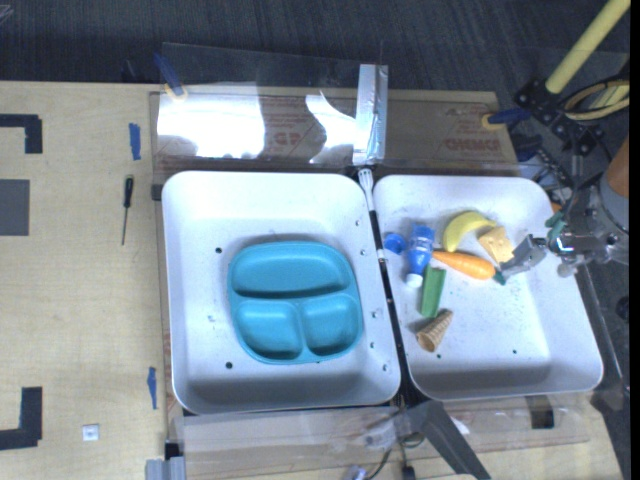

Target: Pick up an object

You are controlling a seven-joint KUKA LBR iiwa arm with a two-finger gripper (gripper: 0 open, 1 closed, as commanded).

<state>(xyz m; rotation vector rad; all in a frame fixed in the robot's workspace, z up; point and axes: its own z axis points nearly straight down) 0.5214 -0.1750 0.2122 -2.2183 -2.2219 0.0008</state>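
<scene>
The right bin (560, 358) holds a cluster of toy foods in its upper left part. A yellow banana (461, 228) lies beside a yellow cheese wedge (493, 242). Just below them lies an orange carrot (462, 264). A blue bottle (419, 250) and a small blue piece (393, 243) lie to their left. Lower down are a green cucumber (432, 290) and a brown ice cream cone (434, 330). My gripper (512, 264) reaches in from the right, low over the bin, right at the carrot's right end and just below the cheese wedge.
The left bin (190, 218) holds a blue divided plate (294, 298). A ridge where the bin walls meet (380, 268) separates the two bins. The arm's wrist and cables (580, 233) hang over the right bin's right rim. A clear plastic sheet (260, 118) stands behind the bins.
</scene>
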